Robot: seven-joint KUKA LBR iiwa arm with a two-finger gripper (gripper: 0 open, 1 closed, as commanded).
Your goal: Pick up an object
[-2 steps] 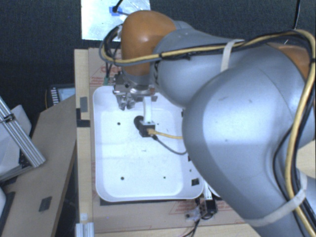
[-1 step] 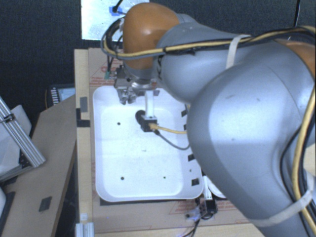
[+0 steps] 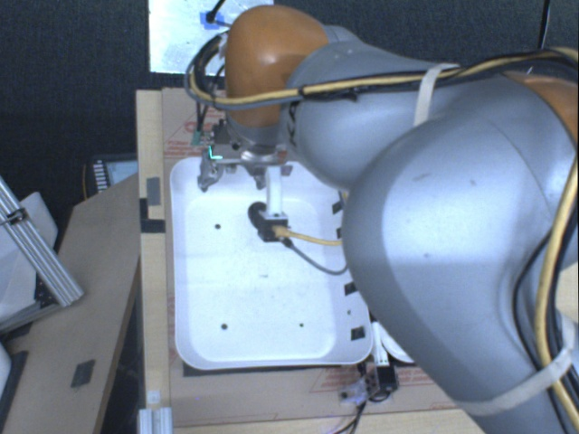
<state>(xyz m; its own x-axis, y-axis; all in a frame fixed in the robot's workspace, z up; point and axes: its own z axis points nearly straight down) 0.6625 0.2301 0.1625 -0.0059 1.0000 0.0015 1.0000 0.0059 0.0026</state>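
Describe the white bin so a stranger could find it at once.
Find the big grey arm reaching in from the right. Under and left of it, on the brown board, lies the white bin. It alone is a glossy white tray with a raised rim and rounded corners.

Bin (image 3: 262, 346) on the bench (image 3: 156, 333); gripper (image 3: 233, 180) above its 12 o'clock end; arm (image 3: 434, 206) overhangs its 3 o'clock side.

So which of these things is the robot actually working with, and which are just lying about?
Part of the job: the grey arm with its orange band; its gripper; the shallow white plastic bin beneath it.
Just lying about: the silver metal rail at left; the crinkled silvery sheet at the back; the brown cardboard under the bin.
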